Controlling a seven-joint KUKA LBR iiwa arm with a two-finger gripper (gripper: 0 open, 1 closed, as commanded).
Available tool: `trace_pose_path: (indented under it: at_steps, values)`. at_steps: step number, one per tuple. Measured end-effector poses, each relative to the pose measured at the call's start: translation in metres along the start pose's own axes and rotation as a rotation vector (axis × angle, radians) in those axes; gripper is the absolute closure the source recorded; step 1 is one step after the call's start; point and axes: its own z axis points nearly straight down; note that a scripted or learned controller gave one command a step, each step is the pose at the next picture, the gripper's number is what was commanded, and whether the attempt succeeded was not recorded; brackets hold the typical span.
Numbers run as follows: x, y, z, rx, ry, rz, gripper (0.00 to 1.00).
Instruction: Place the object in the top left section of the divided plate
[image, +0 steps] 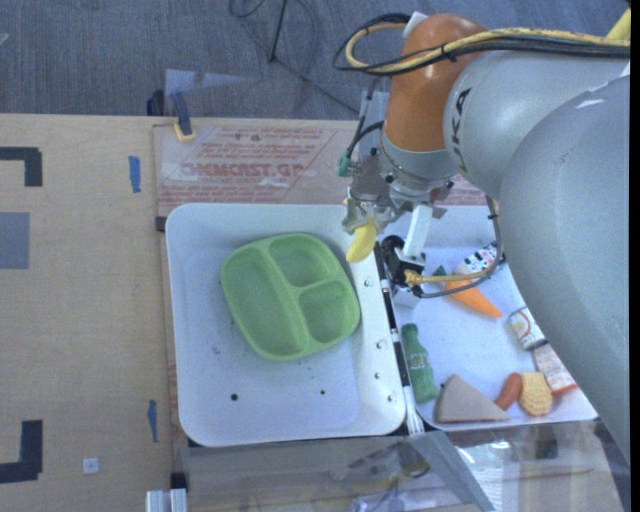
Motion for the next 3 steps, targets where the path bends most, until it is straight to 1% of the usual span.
trace_pose_path:
  at_steps: [1, 2, 3]
  values:
    - [0.029, 0.009, -0.005, -0.002, 0.000, -0.135, 1.00]
    - [0.029, 0.009, -0.005, -0.002, 0.000, -0.136, 0.00]
    - [0.043, -0.007, 0.007, 0.004, 0.000, 0.022, 0.00]
